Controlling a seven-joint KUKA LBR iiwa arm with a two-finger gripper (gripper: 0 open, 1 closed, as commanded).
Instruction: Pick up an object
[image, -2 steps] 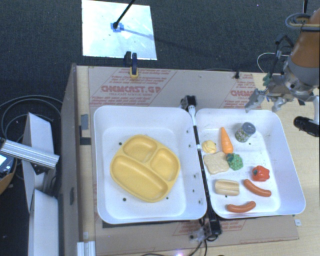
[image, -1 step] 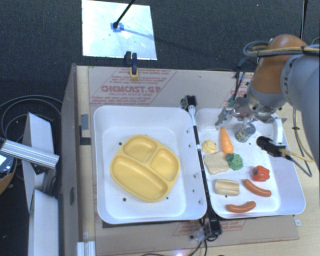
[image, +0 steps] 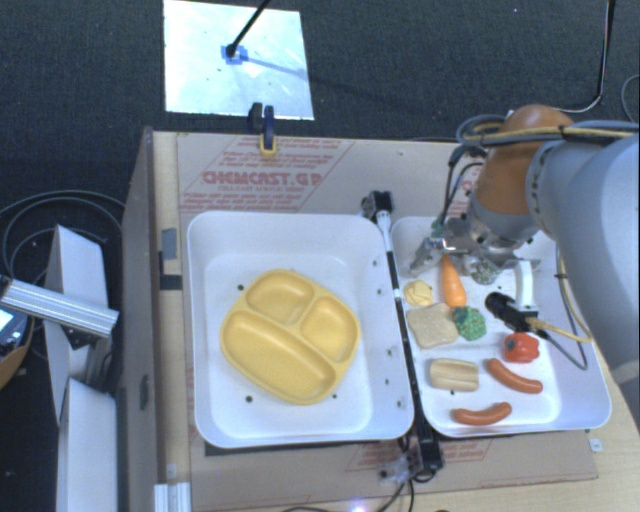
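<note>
In the camera view, your end effector (image: 465, 258) hangs low over the far end of the right bin (image: 596, 408). From this slant you cannot tell whether it is open or closed. Directly beneath it lies the carrot (image: 453, 284), one end tucked under the end effector and the other pointing toward the near side of the bin. I judge this to be the object you are going for. Nothing here shows it gripped.

The carrot is crowded. A pale yellow piece (image: 418, 293) sits just beside it on the left, and the bread slice (image: 432, 325) and broccoli (image: 469, 322) lie close to its near end. Further toward you are the tomato (image: 520, 347), the bun (image: 453, 374) and two sausages (image: 513, 375) (image: 481, 413). The left bin (image: 200, 300) carries a yellow divided plate (image: 290, 335).

The carrot looks like toy food, so expect it to be light, stiff and smooth. Because it tapers, a squeeze near the thin end will likely push it out lengthwise. Take it across its width at the thicker part, square to its long axis. Come down cleanly so you don't nudge the broccoli or the yellow piece against it.
</note>
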